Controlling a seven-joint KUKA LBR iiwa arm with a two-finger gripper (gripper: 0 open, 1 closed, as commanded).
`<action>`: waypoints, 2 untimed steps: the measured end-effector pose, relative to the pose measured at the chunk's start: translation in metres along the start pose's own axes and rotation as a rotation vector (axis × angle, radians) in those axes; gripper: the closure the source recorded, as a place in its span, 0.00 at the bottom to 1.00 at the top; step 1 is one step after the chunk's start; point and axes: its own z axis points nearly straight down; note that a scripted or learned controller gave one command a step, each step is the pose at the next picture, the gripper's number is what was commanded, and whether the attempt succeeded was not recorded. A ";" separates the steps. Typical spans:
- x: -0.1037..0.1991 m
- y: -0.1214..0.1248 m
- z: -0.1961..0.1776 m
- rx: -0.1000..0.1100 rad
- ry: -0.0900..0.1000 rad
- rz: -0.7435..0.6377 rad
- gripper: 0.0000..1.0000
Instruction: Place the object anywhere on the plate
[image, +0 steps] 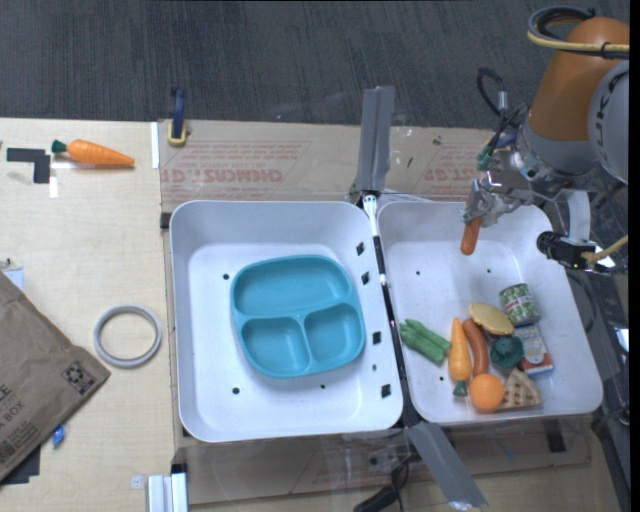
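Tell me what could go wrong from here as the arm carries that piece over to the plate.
1. The gripper pinches the orange sausage-like piece only by its top end, so it hangs loose and could slip out during travel.
2. The raised divider between the bins lies on the path to the blue plate; a low carry might catch the dangling piece on it.
3. A release near the plate's rim might let the piece roll off into the bin.

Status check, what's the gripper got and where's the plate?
Gripper above right bin, shut on orange sausage, hanging down. Blue plate in left bin. Divider between.
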 end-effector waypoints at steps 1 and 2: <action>0.066 -0.041 -0.009 0.002 0.001 -0.227 1.00; 0.118 -0.126 0.002 0.002 0.002 -0.472 1.00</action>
